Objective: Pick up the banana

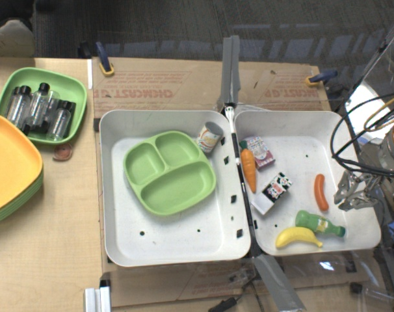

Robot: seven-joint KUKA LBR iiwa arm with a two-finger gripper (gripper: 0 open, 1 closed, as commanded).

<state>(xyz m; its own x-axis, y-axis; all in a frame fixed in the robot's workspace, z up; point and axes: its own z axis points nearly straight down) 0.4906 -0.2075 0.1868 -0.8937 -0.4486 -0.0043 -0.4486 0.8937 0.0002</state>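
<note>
- The claw [357,194] hangs at the right-hand edge of the right bin [294,123], low over the bin's rim; it reads as a tangle of grey metal under looping black cables, and I cannot tell from this view how it is set or whether anything is in it.
- The banana [298,238] lies on the floor of the same bin, in the near corner: from the claw it is to the left and toward the camera, near but clearly apart.
- Its long axis runs roughly left to right across the view, bowed upward in the middle, with both tips dipping toward the bin's near wall.
- Between the claw and the banana lies a green bottle [319,223], on its side, just beside the banana's far edge and perhaps touching it; I judge this the main obstacle to a clean descent.
- A red sausage [321,192] lies to the claw's left, about level with it and beyond the bottle.
- My judgement: the coming move is a short shift leftward and toward the camera, closing across the banana's short width.
</note>
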